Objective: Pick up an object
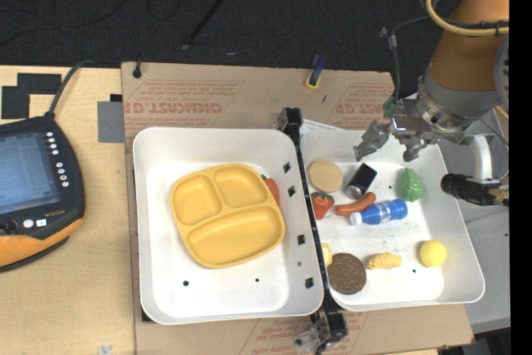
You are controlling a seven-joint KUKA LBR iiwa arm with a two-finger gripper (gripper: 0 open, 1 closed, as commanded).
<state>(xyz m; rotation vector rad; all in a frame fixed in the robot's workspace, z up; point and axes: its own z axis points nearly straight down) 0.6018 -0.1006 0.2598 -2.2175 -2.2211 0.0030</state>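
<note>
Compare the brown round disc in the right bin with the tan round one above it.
The brown disc is dark chocolate brown; the tan disc is pale beige. The brown disc lies at the right bin's near edge, by the divider; the tan disc lies toward its far end. The brown one looks slightly larger. Both are round, flat and lying down.

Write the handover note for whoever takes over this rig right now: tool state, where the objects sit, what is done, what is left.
Tool: open, holding nothing, hovering over the far edge of the right bin.
Right bin holds: tan disc, black block, green toy, orange sausage, blue bottle, yellow ball, brown cookie, small yellow pastry.
Left bin holds: yellow divided plate, with an orange piece at its right side.
Done: nothing picked.
Left: descend, close on one object, lift. The black block lies nearest the tool.
</note>
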